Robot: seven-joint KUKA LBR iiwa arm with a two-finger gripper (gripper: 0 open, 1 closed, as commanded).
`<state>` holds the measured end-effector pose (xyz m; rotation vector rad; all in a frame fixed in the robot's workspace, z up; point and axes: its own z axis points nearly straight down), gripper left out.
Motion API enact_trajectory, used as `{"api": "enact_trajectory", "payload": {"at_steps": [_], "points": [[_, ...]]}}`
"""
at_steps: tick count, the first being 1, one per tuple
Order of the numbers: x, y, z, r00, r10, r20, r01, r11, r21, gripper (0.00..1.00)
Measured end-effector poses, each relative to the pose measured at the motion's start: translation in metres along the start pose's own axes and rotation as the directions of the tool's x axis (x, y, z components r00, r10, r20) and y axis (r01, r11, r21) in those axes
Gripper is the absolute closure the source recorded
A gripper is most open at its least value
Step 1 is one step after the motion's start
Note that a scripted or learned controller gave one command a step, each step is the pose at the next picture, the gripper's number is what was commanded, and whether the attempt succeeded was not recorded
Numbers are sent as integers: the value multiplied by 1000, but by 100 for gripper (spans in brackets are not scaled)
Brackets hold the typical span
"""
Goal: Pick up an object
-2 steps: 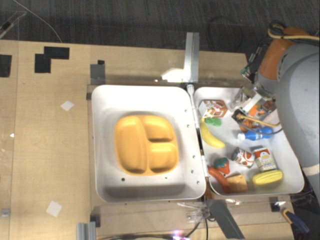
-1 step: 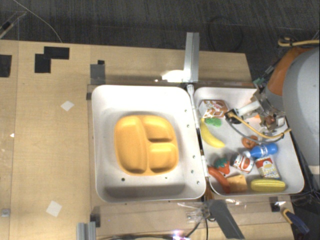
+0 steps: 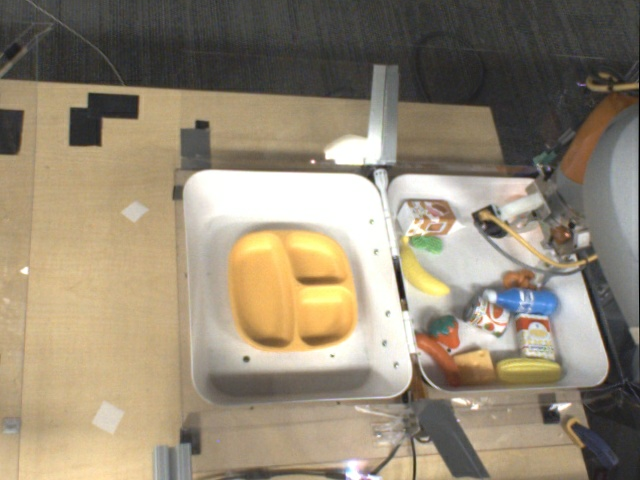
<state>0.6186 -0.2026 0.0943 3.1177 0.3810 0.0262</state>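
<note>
1. Arm (image 3: pixel 612 183): grey, with an orange band. It rises closest to the lens at the right edge, over the right bin (image 3: pixel 465 268).
2. Gripper (image 3: pixel 556 234): it hangs above that bin's far right corner. I see nothing in it, and cannot tell whether it is spread or closed.
3. Likely target, my judgement: the blue bottle (image 3: pixel 525 301). It lies on its side mid-right in the right bin, near the gripper, with its left end against a red-and-white can (image 3: pixel 488 315).
4. Handling: probably light, stiff, smooth plastic. It is round, so apt to roll or slip. Take it across mid-body, square to its long axis.
5. Outward:
   - a labelled jar (image 3: pixel 537 338)
   - a yellow oblong (image 3: pixel 528 370)
   - a tan wedge (image 3: pixel 475 365)
   - a curved banana (image 3: pixel 422 271)
   - a printed packet (image 3: pixel 428 216)
6. Left bin (image 3: pixel 205 228): it holds a yellow moulded, divided tray (image 3: pixel 293 288) with rounded edges.
</note>
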Motion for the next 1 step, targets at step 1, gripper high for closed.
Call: {"api": "enact_trajectory", "payload": {"at_steps": [1], "points": [[-9, -2, -1, 1000, 27, -3, -27, 1000, -4, 0]]}}
